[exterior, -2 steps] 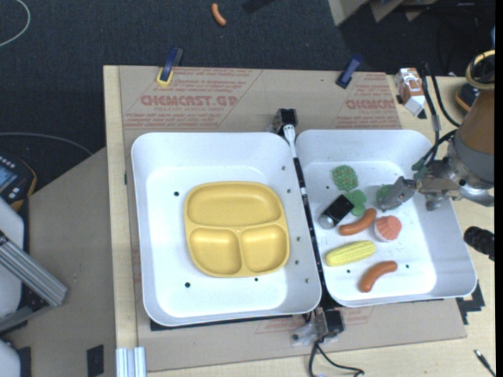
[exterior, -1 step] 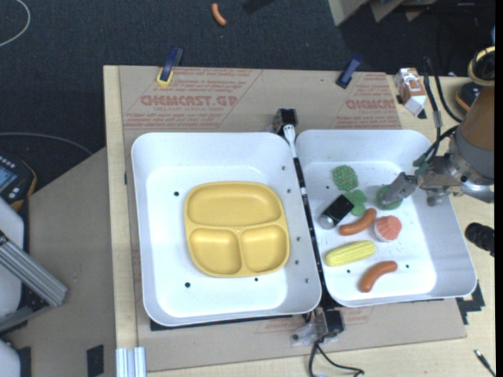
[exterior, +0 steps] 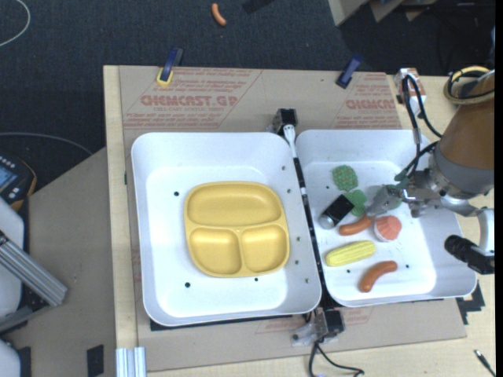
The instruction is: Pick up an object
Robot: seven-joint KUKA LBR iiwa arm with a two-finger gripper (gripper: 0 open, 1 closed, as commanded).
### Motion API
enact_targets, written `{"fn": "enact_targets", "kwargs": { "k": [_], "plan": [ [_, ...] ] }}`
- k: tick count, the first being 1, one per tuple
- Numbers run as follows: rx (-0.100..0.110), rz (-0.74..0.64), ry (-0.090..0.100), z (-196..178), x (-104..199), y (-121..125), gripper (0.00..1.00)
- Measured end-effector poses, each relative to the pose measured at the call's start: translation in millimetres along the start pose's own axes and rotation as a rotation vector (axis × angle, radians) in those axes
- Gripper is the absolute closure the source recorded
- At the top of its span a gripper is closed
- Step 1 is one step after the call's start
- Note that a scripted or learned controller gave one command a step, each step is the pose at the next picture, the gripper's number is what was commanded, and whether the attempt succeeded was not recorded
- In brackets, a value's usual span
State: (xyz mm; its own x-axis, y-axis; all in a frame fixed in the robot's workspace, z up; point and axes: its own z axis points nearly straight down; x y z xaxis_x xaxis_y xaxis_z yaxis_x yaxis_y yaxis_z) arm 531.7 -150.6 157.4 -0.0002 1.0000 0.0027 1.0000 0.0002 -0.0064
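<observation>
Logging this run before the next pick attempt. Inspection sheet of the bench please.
Surface: bench bears left bin and right bin.
Job's things: right bin holds corn, two sausages, green broccoli-like piece, black block, pink round piece.
Clutter: yellow divided tray in left bin.
Grippers: claw low over right bin; holds nothing visible.
Cables: black cable at right; wires at front edge.
Surroundings: orange piece on dark floor.

Below my wrist I count two white bins (exterior: 149, 210). The left one carries one yellow divided tray (exterior: 236, 228). The right one carries two sausages (exterior: 355, 226), one corn cob (exterior: 350, 252), one black block (exterior: 337, 209), two green pieces (exterior: 344, 177) and one pinkish round piece (exterior: 387, 228).
</observation>
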Motion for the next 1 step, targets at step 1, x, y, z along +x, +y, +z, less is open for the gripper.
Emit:
{"fn": "enact_targets", "kwargs": {
  "k": [1],
  "plan": [
    [0.000,0.000,0.000,44.7,5.4,3.0,0.00]
  ]
}}
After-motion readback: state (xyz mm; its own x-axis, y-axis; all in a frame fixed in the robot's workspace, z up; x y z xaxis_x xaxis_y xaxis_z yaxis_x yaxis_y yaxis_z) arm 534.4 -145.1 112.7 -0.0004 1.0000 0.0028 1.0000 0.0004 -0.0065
